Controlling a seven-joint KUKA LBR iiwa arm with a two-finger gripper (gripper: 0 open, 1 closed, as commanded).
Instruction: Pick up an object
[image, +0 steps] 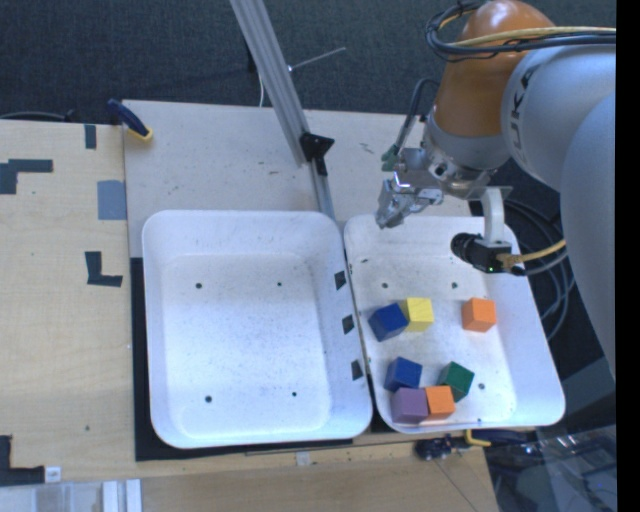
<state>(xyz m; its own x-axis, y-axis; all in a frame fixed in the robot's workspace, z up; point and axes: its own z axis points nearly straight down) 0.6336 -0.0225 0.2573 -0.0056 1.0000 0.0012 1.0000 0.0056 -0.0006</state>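
Observation:
The right bin (520, 380) holds several small blocks. A blue block (388, 321) touches a yellow block (420, 313) near the bin's middle, and an orange block (479, 314) lies to their right. Toward the front sit another blue block (404, 373), a green block (458, 380), a purple block (409, 404) and a second orange block (440, 401), close together. My gripper (393, 214) hangs above the far left corner of the right bin, well behind the blocks. Nothing shows between its fingers.
The left bin (160, 300) stands beside the right one, their rims touching. A slanted metal bar (285, 95) runs down to a black clamp at the bins' far edge. A blue and yellow tool (130, 120) lies at the bench's far left.

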